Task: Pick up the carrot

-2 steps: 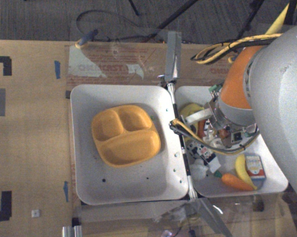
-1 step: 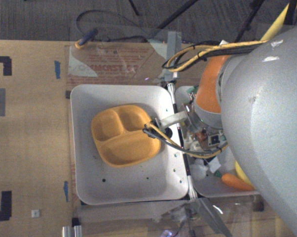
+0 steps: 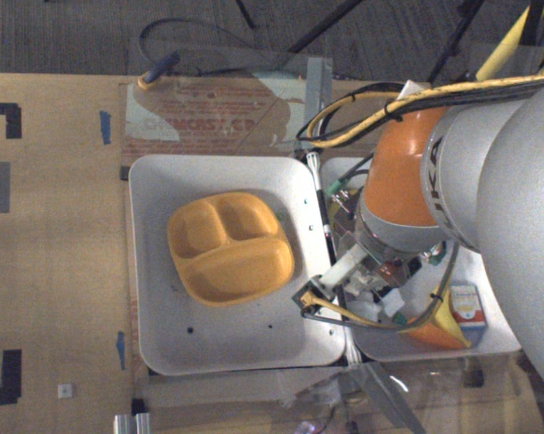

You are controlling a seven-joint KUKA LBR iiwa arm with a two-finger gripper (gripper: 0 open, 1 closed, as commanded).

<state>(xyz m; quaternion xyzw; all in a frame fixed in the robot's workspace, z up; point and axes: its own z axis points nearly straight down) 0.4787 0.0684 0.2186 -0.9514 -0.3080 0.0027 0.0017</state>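
Item 1, gripper (image 3: 373, 283): mounted under the orange band (image 3: 400, 181) of the grey arm (image 3: 498, 143); hangs over the left part of the right bin (image 3: 380, 340), close to the wall that bin shares with its neighbour; whether it stands wide or narrow cannot be told, since the wrist and its cabling cover it from above.

Item 2, carrot (image 3: 432, 334): orange, tapered; lies in the right bin, below and to the right of the gripper as the view shows it; near the gripper but apart from it; set low against the bin's near wall.

Item 3, small box (image 3: 468, 304): pale face, blue border, red mark; lies in the right bin, right of the gripper and farther from it than the carrot; just beside the carrot's upper right end; whether the two touch cannot be told.

Item 4, plate (image 3: 174, 242): yellow, rounded, three compartments; lies flat in the left bin (image 3: 164, 333), left of the gripper and across the shared wall from it; the two small compartments are on the far side, the one long compartment on the near side; turned slightly out of line with the bin's walls.

Item 5, left bin: white, shallow, rounded corners; entirely left of the gripper; its right wall runs just beside the gripper's mounting.

Item 6, bench (image 3: 55, 242): brown board; extends well left of the gripper beyond the left bin; bears short strips of blue tape (image 3: 105, 127) and black corner marks (image 3: 5, 120).
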